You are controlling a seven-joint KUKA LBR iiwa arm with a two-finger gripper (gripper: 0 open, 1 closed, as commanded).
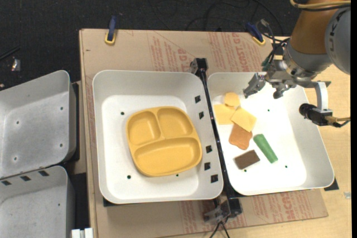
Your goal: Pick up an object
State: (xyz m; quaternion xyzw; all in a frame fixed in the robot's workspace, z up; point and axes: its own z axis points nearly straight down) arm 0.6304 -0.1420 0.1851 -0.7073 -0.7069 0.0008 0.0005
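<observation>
While the arm reaches in from the right, these are the parts, each placed from the right bin:

Claw: the gripper (266, 85) hangs over the right bin (312, 167) at its upper middle, dark metal fingers (252, 87) spread apart, nothing between them.
Arm: grey body with an orange band (312, 30), above the bin's upper right corner.
Yellow pieces: a small round piece (231, 100) and two flat squarish slabs (236, 116), smooth and matte, in the bin's upper left part, overlapping.
Orange piece: a flat, rounded-corner slab (240, 136), touching the yellow slabs on their lower side.
Green block: a smooth oblong bar (265, 148), mid-bin, long axis running from upper left to lower right.
Brown piece: a flat dark rectangle (246, 160), just beside the green block's lower left, long axis tilted up to the right.
Left bin: holds a glossy yellow divided tray (164, 141) with three compartments, well apart from the right bin's pieces.
</observation>
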